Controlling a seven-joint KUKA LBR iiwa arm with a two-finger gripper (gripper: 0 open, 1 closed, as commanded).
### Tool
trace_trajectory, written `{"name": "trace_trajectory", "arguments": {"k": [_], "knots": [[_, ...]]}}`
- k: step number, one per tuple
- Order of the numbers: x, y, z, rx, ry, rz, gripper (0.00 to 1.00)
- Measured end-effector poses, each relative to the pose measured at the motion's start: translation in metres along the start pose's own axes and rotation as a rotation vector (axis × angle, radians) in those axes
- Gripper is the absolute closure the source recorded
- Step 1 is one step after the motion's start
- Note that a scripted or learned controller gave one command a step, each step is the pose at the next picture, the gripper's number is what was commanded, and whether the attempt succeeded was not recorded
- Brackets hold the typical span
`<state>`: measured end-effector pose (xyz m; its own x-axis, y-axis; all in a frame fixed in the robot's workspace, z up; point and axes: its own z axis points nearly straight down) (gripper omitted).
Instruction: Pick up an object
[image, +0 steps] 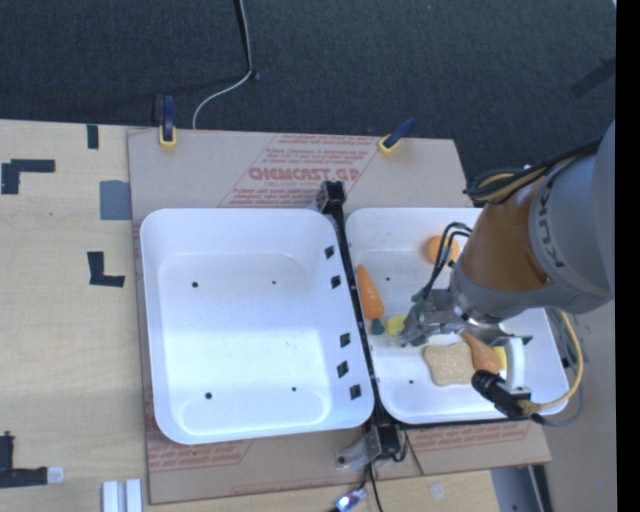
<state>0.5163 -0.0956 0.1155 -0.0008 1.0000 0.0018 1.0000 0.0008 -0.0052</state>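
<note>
Risk: the gripper (412, 335) sits low in the right bin (400, 400), near the divider (345, 290), among close-packed small items. Likely fault, by judgement: the gripper lands between pieces and grasps nothing, or nudges a piece against the wall. The toast slice lies flat and would be hard to pinch.

Gripper state: cannot tell; the wrist hides the tip.

Arm (530, 240): grey, orange band, reaching in from the right over the right bin.

Left bin (160, 330): white, shallow, only small dark dots on its floor.

Right bin, contents:
- carrot (369, 291), orange, lying along the divider side.
- small yellow piece (395, 324) and small green piece (378, 326), just beside the gripper; these are the nearest candidates for the pick.
- toast slice (447, 363), tan, flat, near the front wall.
- orange piece (484, 353), just beside the toast, partly under the arm.
- round orange item (441, 247), toward the back, partly hidden by the arm.

Worktop (60, 330): cardboard sheet (300, 175) under both bins.
</note>
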Motion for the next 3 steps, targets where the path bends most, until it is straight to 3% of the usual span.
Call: {"name": "trace_trajectory", "arguments": {"k": [1, 2, 3], "knots": [[0.036, 0.072, -0.14, -0.023, -0.003, -0.007, 1.0], [0.113, 0.153, -0.067, -0.009, -0.002, -0.008, 1.0], [0.07, 0.065, -0.069, 0.003, -0.003, 0.005, 1.0]]}}
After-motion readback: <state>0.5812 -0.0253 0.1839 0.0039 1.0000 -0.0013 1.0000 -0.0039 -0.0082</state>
